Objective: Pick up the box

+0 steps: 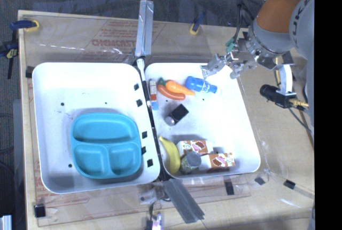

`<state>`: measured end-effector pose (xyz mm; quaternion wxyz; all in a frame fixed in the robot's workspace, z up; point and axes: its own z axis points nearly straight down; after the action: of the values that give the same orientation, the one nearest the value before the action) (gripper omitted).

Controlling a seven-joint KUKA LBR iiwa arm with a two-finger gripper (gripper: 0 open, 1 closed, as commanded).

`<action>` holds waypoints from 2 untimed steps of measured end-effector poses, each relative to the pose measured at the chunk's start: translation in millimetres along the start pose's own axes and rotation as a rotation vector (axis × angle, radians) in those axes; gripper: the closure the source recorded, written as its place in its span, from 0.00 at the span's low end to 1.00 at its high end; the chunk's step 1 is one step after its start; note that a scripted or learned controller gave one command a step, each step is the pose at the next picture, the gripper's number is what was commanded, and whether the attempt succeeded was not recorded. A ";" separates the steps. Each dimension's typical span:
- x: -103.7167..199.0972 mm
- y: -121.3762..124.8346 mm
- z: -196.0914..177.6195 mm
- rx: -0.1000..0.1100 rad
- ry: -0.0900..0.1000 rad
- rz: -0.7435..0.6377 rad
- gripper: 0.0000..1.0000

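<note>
Camera view: gripper (212, 68) sits over the far rim of the right bin (251, 133), fingers slightly apart, nothing between them. Arm (283, 15) comes in from the right, orange band above the wrist.

Just below the gripper, almost under its tips: blue bottle (201, 85) lying on its side. Left of that, a toy carrot (173, 89), orange with a green top. Further left, against the divider, a small upright tube-like item, too small to identify.

Below the gripper, mid-bin: small black block (177, 113) with a grey round end, tilted.

Task item: box (220, 160), well below the gripper at the near wall of the right bin, lying flat. Orange-brown with white panels and a printed picture; print too small to read. A second similar carton (193, 147) lies just left of it, with a dark round can (191, 160) between and touching both. Banana (170, 154) lies further left, in the near-left corner.

Room: box is tight against the near wall and the can; right side and top are free. Bin centre and right half are open floor.

Left bin (53, 90), far from the gripper, holds a blue divided tray (106, 144).

Red lettering on the bench sheet beyond the bins, not legible.
</note>
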<state>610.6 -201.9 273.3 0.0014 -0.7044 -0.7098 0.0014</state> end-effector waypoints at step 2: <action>33.9 -56.0 96.8 -0.001 0.000 0.107 0.00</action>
<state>553.9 -168.4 176.8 0.0010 -0.7415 -0.6709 0.0014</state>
